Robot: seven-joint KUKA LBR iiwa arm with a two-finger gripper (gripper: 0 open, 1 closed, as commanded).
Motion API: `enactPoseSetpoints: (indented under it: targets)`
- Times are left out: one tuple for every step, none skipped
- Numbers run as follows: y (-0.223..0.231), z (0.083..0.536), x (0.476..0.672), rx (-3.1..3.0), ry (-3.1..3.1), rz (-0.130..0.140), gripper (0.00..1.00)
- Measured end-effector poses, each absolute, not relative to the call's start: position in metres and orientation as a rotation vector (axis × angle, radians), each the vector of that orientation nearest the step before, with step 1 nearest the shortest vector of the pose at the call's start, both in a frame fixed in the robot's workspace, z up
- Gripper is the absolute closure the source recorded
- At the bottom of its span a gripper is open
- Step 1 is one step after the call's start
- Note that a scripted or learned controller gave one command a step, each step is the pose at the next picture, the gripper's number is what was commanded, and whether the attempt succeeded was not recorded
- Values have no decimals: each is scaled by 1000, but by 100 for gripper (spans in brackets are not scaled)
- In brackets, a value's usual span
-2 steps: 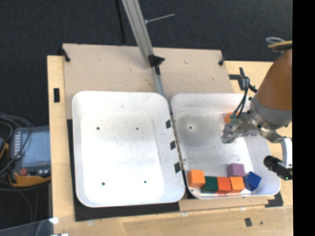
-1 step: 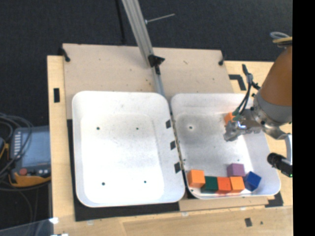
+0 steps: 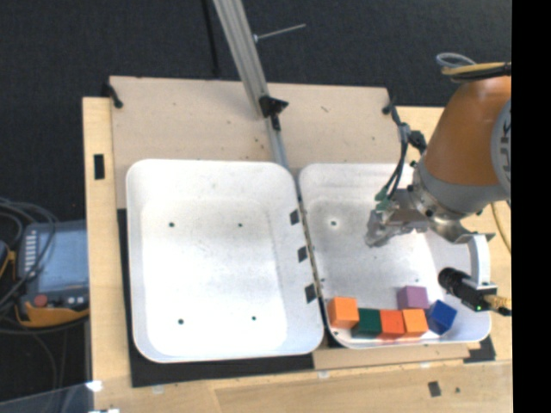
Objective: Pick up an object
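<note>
Blocks, six of them as I count, crowded along the near edge of the right bin (image 3: 344, 196). From left: an orange block (image 3: 344, 310), a green block (image 3: 368, 322), a second orange block (image 3: 393, 322), a third orange block (image 3: 414, 320), a blue block (image 3: 442, 316) turned at an angle, and a purple block (image 3: 413, 296) just behind the row. They touch or nearly touch, the green one partly tucked between its neighbours.

I judge them small, light and rigid, probably wood or hard plastic, nothing fragile. Faces look smooth, so a pinch needs flat opposite sides, not corners. The tight packing is my worry: fingers have little room to drop between neighbours. The left orange block sits slightly proud and has its left face free; the purple one has open floor on its far side. Either looks the best candidate, taken across two parallel faces, squarely from above.

The gripper (image 3: 379, 231) hangs over the middle of the right bin, well apart from the row, farther from me than the blocks. Nothing sits between its fingers that I can see; whether they are spread or closed I cannot tell from this slant.

The left bin (image 3: 215, 248) lies beside the right one, their rims touching. A metal rail (image 3: 245, 46) slants off the bench's far side.
</note>
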State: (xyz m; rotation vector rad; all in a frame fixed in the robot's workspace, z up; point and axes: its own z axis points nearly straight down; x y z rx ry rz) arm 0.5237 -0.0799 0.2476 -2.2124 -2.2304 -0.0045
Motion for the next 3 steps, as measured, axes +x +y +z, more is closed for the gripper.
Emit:
enactPoseSetpoints:
  targets:
    - [-36,244,511,-2214,-2228,-1,100]
    - [21,252,510,-2212,-2232,-6,100]
    - [65,242,497,-2213,-2228,-1,100]
